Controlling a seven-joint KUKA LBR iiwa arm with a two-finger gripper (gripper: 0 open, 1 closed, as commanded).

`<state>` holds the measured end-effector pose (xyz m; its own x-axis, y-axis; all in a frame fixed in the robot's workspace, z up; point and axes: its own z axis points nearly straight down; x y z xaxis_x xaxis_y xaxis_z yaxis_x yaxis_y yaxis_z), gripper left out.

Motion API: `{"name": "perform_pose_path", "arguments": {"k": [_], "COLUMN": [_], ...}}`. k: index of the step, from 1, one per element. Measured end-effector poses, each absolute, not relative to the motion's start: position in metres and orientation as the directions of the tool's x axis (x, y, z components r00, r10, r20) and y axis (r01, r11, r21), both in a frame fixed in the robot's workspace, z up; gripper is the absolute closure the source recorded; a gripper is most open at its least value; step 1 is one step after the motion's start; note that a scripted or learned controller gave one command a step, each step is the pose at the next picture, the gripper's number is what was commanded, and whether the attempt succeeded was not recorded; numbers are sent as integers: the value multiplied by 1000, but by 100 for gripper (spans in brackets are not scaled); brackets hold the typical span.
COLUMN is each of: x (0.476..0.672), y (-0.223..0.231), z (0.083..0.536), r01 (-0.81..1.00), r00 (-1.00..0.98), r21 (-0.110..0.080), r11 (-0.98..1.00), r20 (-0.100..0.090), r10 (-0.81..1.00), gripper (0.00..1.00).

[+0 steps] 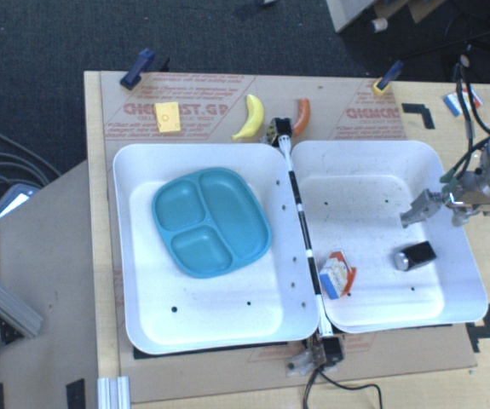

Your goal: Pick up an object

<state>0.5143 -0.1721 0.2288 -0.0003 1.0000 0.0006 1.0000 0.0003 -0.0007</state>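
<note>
The right bin (pixel 372 164) holds two loose objects. A small black cylinder with a silvery end (pixel 414 256) lies near its right wall, and a small white, orange and blue carton (pixel 337 276) rests against its left wall. My gripper (pixel 442 213) hangs over the bin's right side, just above and slightly right of the black cylinder. Its fingers are spread open, one grey fingertip (pixel 417 211) pointing left, and nothing is between them. The left bin (pixel 142 177) contains a blue divided plate (pixel 211 221).
On the board behind the bins lie a yellow banana (pixel 249 118), an orange sausage-shaped toy (pixel 301 116) and a yellow block (pixel 167 118). Blue clamps (pixel 136 68) grip the board's back edge. A black hinge strip (pixel 300 220) runs between the bins.
</note>
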Motion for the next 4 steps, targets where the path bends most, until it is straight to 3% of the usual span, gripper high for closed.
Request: {"name": "perform_pose_path", "arguments": {"k": [1,2,3,4], "x": [479,551,551,556], "y": [-181,-213,-214,-131], "z": [96,85,95,188], "r01": [1000,1000,1000,1000], "r00": [1,-3,-1,-1], "r21": [-2,0,1,0], "r11": [-1,3,1,1], "r20": [1,3,1,1], "r10": [1000,1000,1000,1000], "gripper": [0,0,100,100]}}
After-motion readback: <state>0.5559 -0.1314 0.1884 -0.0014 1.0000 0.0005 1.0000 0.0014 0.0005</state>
